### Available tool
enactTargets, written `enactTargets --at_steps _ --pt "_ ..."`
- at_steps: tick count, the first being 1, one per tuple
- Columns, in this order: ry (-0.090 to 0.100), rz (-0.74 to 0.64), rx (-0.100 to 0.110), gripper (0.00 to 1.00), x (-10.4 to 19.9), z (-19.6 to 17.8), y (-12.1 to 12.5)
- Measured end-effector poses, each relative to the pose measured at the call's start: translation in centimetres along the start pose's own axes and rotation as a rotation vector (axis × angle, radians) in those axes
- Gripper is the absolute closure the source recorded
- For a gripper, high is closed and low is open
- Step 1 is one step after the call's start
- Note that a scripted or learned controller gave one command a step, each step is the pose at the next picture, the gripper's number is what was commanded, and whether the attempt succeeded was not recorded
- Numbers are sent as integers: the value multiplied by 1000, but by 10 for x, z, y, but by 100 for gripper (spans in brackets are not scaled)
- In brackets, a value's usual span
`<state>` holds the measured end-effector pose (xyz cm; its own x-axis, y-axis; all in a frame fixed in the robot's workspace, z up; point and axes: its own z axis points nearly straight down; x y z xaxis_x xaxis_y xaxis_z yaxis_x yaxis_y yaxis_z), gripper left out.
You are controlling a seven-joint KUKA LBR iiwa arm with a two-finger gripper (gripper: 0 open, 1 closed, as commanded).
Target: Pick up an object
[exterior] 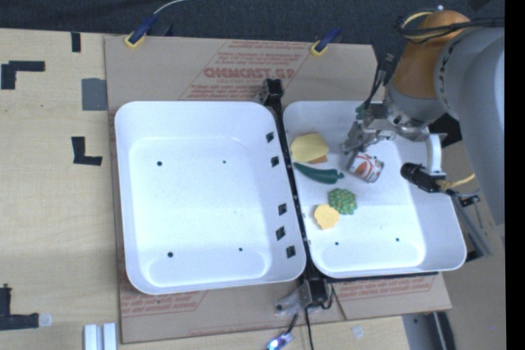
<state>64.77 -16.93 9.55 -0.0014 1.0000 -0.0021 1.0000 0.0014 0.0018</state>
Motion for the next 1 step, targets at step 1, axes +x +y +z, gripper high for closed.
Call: enactTargets --at_steps 1 --pt "2 4 1 100 -11 10 -65"
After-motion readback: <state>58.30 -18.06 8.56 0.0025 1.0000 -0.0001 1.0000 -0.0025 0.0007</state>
